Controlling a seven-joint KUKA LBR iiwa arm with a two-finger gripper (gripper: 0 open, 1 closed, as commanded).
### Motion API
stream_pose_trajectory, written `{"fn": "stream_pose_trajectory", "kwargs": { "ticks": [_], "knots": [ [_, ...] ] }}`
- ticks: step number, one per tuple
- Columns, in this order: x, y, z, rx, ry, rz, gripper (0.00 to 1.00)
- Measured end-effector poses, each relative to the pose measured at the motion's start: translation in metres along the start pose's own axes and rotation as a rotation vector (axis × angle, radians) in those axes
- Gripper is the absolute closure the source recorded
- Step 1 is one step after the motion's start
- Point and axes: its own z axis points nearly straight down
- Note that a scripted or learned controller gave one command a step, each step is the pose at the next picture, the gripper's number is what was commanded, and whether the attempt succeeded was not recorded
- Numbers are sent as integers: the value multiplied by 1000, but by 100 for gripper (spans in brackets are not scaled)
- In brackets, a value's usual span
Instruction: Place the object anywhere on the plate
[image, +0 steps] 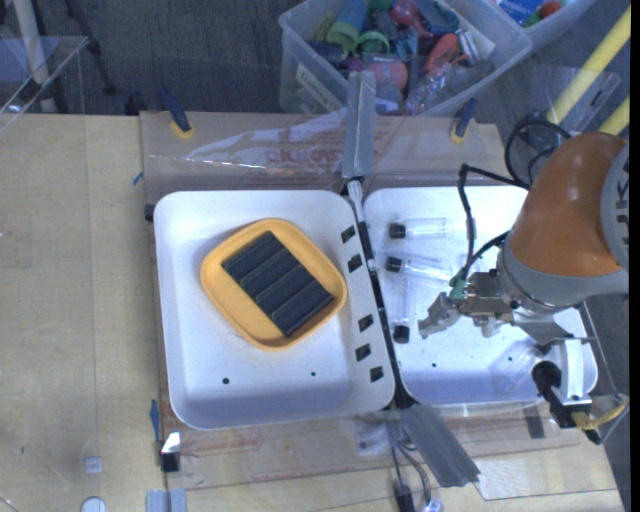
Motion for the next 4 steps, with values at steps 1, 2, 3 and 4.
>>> {"fn": "stream_pose_trajectory", "kwargs": {
  "ticks": [1,2,3,4],
  "knots": [
    [0,0,2,1,0,-20,0],
    [16,0,4,-1,0,-113,0],
    [27,0,6,-1,0,-68,0],
    [15,0,3,-4,-1,-28,0]
  ]
}}
